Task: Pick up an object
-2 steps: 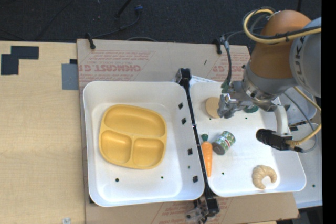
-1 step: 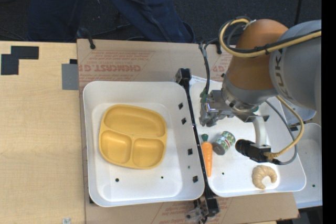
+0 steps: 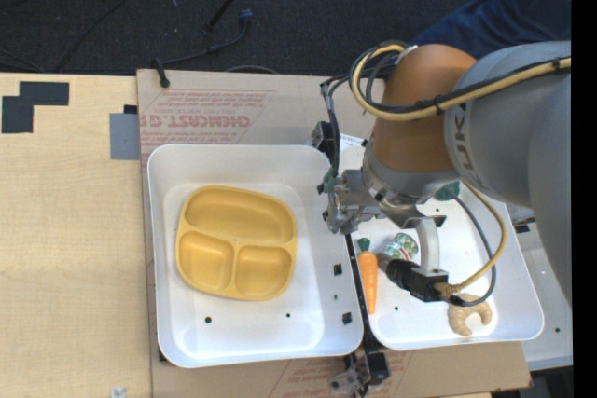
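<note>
Yellow tray (image 3: 237,241) in white bin (image 3: 187,331); orange carrot (image 3: 368,282); tan croissant (image 3: 469,316).

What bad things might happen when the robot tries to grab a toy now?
The carrot lies tight against the right bin's left wall, so the pincer may bump the wall or slip off it. The toys there lie close together under the arm, so reaching for one could knock the patterned ball.

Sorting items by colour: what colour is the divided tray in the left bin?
Yellow; the divided tray shows plainly in the camera view.

Orange carrot (image 3: 368,282) lying lengthwise, right bin's (image 3: 522,331) left edge
</note>
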